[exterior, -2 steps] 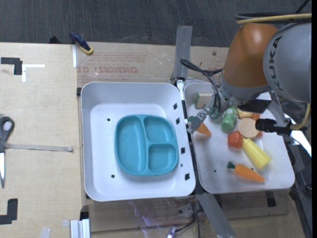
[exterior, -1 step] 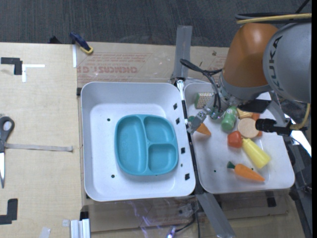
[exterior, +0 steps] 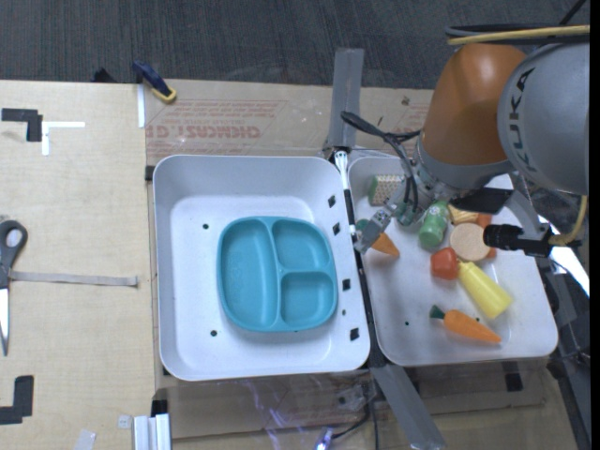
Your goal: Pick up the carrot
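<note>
bins (exterior: 169,251) white | plate (exterior: 277,274) teal, left bin | carrot (exterior: 466,326) orange, green top, right bin near | bottle (exterior: 485,288) yellow | tomato (exterior: 444,264) red | arm (exterior: 525,101) grey, orange band | bench (exterior: 66,204) tan

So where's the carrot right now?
The carrot lies in the right bin, near its front edge, just below the yellow bottle and the tomato. The gripper is up near the bin's left wall, away from it.
</note>
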{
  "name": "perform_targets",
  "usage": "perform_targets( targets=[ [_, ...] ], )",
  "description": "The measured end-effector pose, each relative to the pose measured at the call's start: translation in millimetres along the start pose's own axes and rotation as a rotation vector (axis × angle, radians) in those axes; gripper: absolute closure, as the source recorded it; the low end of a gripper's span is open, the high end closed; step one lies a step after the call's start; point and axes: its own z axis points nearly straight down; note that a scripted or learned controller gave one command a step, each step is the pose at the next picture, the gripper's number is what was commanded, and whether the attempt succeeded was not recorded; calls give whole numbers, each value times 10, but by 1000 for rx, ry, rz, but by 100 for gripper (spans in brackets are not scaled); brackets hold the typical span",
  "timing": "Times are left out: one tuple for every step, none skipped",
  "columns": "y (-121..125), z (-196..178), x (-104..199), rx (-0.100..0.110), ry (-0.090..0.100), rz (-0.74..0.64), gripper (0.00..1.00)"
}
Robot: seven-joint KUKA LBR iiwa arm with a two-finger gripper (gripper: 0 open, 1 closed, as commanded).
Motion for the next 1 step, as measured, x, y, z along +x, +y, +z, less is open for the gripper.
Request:
perform_targets(
  targets=[
    [0,0,0,0,0,0,0]
  ],
)
